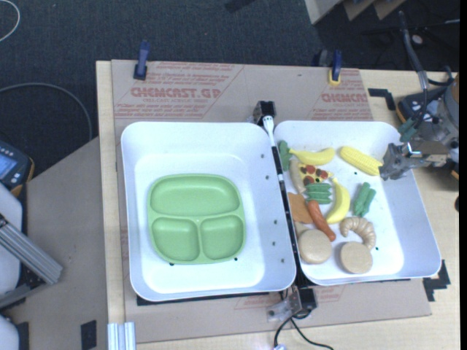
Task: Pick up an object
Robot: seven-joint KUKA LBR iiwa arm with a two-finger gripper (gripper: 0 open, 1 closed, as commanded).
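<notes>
The right bin [408,217] holds several toy foods. A yellow corn cob [359,160] lies at its upper right, with a banana [314,155] to the left of it. Below them are a pizza slice [310,173], green beans [318,192], a second banana [339,201], a green pickle [363,199], a carrot [319,219], a croissant [357,228] and two round tan pieces [315,246]. My gripper [395,163] hangs over the bin's upper right part, just right of the corn cob's end. I see nothing held in it.
The left bin [139,159] carries a green divided plate [195,217]. A black divider strip [276,159] runs between the bins. Blue clamps [141,60] hold the cardboard at the back. Cables and gear sit off the bench at right.
</notes>
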